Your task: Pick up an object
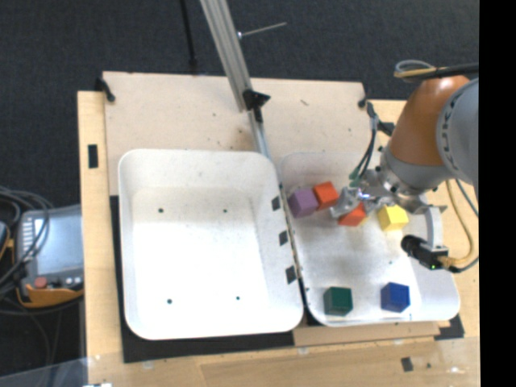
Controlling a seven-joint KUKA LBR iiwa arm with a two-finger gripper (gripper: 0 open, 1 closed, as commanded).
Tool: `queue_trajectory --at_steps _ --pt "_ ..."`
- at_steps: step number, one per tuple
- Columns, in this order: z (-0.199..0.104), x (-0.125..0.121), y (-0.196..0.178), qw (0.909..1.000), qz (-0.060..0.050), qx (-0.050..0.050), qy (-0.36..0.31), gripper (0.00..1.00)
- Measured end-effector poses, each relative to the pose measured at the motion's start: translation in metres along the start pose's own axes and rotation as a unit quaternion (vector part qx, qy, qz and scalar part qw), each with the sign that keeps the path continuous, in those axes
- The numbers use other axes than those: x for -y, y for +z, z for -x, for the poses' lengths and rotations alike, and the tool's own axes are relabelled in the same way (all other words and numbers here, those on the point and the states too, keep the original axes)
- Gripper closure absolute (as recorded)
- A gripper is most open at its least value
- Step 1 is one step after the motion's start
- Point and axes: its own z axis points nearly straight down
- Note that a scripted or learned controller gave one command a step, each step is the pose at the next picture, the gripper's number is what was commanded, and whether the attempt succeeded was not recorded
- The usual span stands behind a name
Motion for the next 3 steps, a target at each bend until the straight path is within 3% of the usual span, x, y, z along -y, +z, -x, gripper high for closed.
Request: queue_trajectory --at_steps 2,3 --pt "0.007 -0.019 -0.12 1.0 0.001 0.001 -0.001 1.0" --pt "-0.048 -0.018 -0.104 1.0 -0.003 -0.001 -0.002 1.0"
